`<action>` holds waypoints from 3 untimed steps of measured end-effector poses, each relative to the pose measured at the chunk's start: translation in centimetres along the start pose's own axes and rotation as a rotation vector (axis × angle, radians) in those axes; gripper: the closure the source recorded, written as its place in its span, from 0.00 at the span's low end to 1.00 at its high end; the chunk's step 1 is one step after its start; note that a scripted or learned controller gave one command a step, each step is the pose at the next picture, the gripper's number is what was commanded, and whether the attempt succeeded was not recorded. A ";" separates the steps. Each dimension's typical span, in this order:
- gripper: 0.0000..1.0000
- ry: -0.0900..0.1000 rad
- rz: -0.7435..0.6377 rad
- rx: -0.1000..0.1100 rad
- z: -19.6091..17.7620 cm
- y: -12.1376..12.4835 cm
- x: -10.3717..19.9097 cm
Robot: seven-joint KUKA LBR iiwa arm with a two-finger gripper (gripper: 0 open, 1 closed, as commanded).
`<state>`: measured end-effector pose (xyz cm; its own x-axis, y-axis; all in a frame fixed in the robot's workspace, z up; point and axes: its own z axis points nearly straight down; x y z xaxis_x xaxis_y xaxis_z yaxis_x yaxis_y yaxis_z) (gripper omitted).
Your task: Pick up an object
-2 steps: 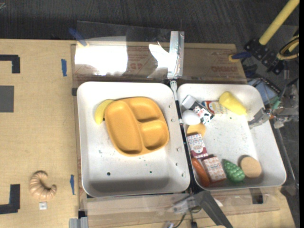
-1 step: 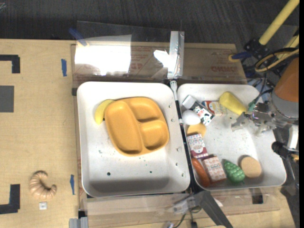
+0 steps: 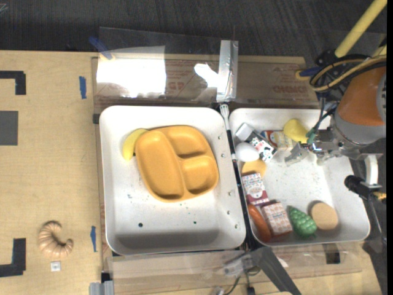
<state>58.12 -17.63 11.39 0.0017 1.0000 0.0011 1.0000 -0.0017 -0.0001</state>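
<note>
Camera view has my gripper (image 3: pixel 299 153) low in the upper part of the right bin (image 3: pixel 344 235), reaching in from the right; whether it is parted or closed I cannot tell at this size, and I see nothing held in it. Just above it lies a yellow lemon-like toy (image 3: pixel 295 129), with a small black-and-white dice-like piece (image 3: pixel 263 147) and a white ball (image 3: pixel 247 153) close on the left, so any of the three is a likely pick. Further out, along the bin's left wall, a labelled bottle (image 3: pixel 254 186) and a red packet (image 3: pixel 276 217) lie flat beside an orange carrot-like piece (image 3: pixel 258 222); they crowd the wall, I judge, leaving little room for a grasp. A green ridged toy (image 3: pixel 302 222) touches a round tan bun (image 3: pixel 324 216) at the near edge. My orange band (image 3: pixel 363 103) hangs over the bin's right rim. In the left bin (image 3: pixel 116 214) an orange divided tray (image 3: pixel 176 162) lies tilted across a yellow banana (image 3: pixel 129 143). Well apart, on the counter (image 3: pixel 43 134), sits a croissant (image 3: pixel 55 238).
</note>
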 end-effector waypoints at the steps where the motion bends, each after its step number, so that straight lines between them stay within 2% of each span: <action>1: 0.00 -0.003 0.019 -0.005 2.7 2.6 0.7; 2: 1.00 -0.004 0.017 -0.012 1.4 2.9 0.7; 3: 1.00 0.001 0.000 0.038 2.5 5.7 0.8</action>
<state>63.80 -16.85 8.85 0.0014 1.0000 0.0018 0.9993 -0.0014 -0.0382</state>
